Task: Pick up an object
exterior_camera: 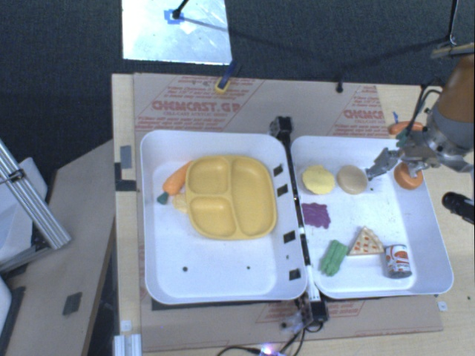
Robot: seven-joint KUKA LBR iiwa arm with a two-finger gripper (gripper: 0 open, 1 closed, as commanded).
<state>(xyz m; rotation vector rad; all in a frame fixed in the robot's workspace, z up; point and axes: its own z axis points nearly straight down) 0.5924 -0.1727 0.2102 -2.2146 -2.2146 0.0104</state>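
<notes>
The right bin (pixel 427 232) holds a yellow round piece (pixel 318 179), a beige round piece (pixel 352 179), a purple piece (pixel 315 214), a green piece (pixel 333 256), a toy pizza slice (pixel 365 242) and a small can (pixel 398 261). My gripper (pixel 375 167) reaches in from the right and hangs over the bin's far part, just right of the beige piece, with its tip pointing left towards it. Nothing is visibly held. An orange object (pixel 408 177) sits by the bin's right wall, partly hidden by the wrist.
The left bin (pixel 159 273) carries a yellow divided plate (pixel 226 196) with a toy carrot (pixel 176 178) at its left edge. A black divider (pixel 293 206) runs between the two bins. A shiny sheet (pixel 176 19) lies beyond the bench.
</notes>
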